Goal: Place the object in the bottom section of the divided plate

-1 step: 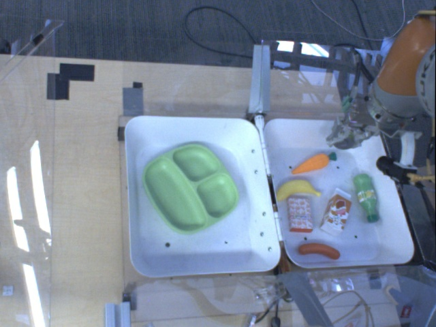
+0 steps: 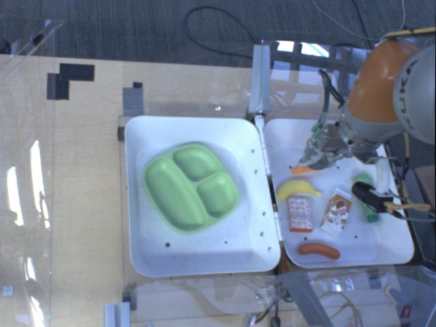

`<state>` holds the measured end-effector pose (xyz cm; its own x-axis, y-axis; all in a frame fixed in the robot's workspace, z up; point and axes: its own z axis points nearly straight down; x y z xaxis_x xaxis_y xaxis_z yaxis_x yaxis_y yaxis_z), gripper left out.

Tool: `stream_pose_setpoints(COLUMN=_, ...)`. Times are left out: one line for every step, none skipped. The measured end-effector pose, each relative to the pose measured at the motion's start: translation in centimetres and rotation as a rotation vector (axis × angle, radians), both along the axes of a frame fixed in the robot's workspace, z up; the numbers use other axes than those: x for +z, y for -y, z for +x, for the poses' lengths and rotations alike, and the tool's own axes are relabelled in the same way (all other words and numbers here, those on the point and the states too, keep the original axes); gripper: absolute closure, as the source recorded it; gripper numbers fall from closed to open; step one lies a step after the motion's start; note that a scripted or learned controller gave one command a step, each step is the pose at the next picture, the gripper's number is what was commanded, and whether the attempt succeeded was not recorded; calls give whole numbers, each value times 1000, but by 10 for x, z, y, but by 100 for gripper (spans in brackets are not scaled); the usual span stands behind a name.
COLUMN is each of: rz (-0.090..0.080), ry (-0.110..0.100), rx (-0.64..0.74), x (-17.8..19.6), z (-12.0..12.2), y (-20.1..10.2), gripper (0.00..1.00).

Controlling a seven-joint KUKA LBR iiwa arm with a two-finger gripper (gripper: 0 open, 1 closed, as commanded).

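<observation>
Clearly, the green divided plate (image 2: 191, 182) sits in the middle of the left bin (image 2: 139, 251), turned at a slant, with its one long section (image 2: 172, 197) on the near-left side and two smaller sections on the far and right sides.

All the loose things lie in the right bin (image 2: 385, 249). The arm (image 2: 381, 80) reaches in from the right, and its gripper (image 2: 319, 152) hangs over the far part of that bin. Whether it is clenched or released cannot be told from this angle, and nothing can be seen in its grasp.

Just beside the gripper, on its near-left side, lies a small orange piece (image 2: 302, 170). A yellow banana (image 2: 298, 189) lies nearer, then a red-and-white packet (image 2: 300, 214) with a small carton (image 2: 336, 213) to its right. A sausage (image 2: 319, 251) lies nearest of all. Which of these is the task's object cannot be told.
</observation>
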<state>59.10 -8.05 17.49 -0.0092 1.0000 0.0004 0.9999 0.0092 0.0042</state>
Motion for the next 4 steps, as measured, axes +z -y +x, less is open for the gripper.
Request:
stream_pose_setpoints(rz=-1, ry=3, rx=210, x=43, z=-50, y=-47, gripper=100)
stream_pose_setpoints(rz=-2, ry=6, rx=460, x=65, z=-66, y=-134, gripper=100)
stream_pose_setpoints(rz=-1, ry=4, rx=462, x=71, z=-57, y=-198, gripper=100)
stream_pose_setpoints(rz=0, ry=2, rx=371, x=79, z=-42, y=-260, gripper=100)
